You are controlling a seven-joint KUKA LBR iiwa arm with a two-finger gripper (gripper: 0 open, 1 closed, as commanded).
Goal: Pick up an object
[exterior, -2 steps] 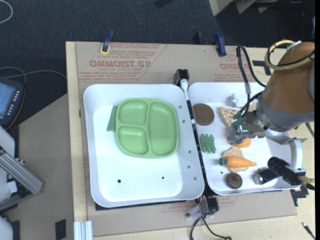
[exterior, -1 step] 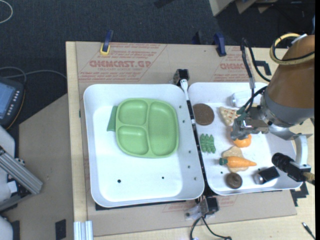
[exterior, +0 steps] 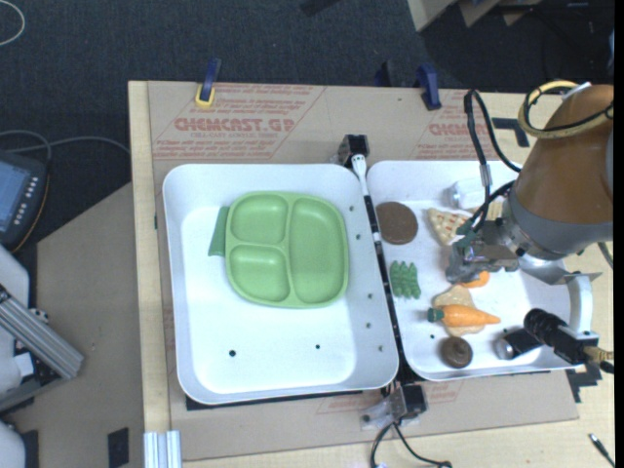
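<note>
Two bins (exterior: 185, 261): green tray (exterior: 288, 249), toy food (exterior: 466, 316).

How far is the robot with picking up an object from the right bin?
Done: the arm has reached into the right bin, and the gripper sits low among the toy foods. In hand: nothing visibly held; I cannot tell its grip. Left: grasping and lifting. The carrot, green piece and brown disc lie in the bin.
</note>
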